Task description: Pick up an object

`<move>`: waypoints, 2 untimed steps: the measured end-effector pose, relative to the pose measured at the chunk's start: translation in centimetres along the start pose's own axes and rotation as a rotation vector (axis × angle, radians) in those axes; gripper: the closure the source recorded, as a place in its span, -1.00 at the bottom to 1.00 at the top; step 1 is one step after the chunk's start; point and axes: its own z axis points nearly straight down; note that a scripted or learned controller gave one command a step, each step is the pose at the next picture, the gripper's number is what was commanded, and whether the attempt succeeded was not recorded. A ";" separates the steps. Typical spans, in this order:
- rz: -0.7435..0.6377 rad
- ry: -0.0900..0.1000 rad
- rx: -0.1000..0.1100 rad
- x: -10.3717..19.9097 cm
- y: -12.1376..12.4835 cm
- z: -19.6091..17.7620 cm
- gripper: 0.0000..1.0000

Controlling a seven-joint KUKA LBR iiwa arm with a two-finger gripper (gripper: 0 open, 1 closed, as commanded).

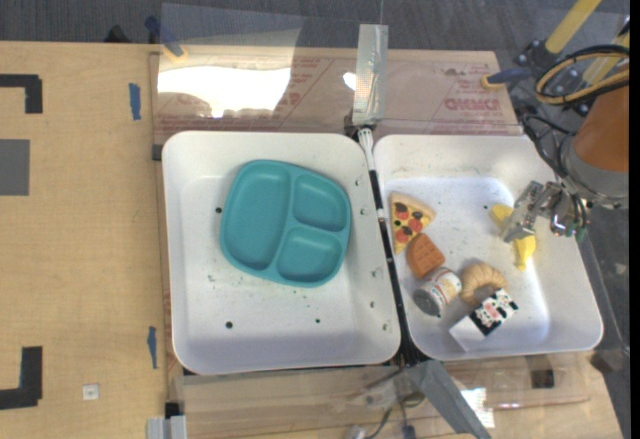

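Yellow toy pieces [512, 232] lie in the right bin [575, 322], right under my hand [535, 210]; whether my hand is gripping or spread, I cannot tell. Nearby sit a pizza slice [409, 218] and a can [436, 291]. The left bin [190, 257] holds a teal plate [285, 223].

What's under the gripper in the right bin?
Under the gripper, a yellow object lies on the right bin's floor. The gripper covers its middle, so its shape is unclear.

Yellow toy [521, 239] in right bin [575, 327], far side.
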 end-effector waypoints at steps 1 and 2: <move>-0.001 -0.008 -0.001 -0.2 0.1 -1.1 1.00; 0.204 0.010 0.001 4.2 -2.1 1.1 1.00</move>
